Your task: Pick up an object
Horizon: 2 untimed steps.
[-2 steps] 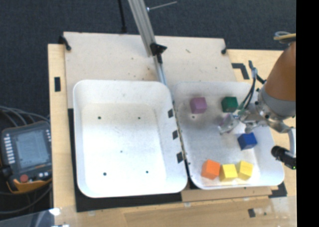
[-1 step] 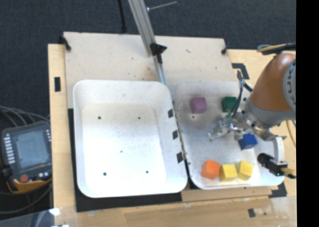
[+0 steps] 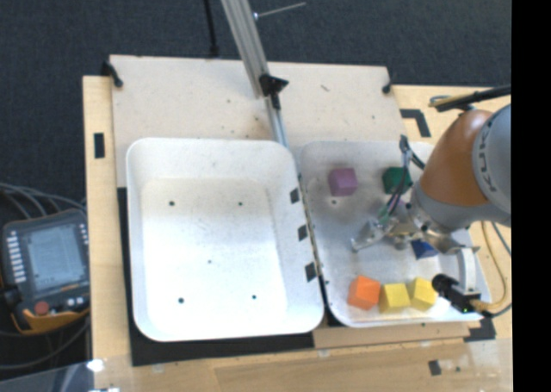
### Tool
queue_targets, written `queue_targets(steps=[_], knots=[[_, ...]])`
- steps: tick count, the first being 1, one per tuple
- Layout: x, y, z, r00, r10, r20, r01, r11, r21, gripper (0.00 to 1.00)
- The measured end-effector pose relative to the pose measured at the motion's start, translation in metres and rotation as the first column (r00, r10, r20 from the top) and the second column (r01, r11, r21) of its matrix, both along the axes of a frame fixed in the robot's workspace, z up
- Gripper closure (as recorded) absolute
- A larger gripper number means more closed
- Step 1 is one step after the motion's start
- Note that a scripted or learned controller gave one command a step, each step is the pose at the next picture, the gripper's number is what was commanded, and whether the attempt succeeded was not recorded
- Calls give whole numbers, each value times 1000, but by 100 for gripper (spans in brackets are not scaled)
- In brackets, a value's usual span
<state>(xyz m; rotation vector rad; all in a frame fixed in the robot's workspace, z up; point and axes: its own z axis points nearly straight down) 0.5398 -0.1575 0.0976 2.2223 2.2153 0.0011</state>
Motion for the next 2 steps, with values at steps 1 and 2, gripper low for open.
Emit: queue_targets(steps=[1, 2], knots=[[1, -1, 12, 1000, -8, 4, 8, 1000, 0, 100], [9, -1, 75, 1000, 6, 5, -6, 1000, 0, 100]])
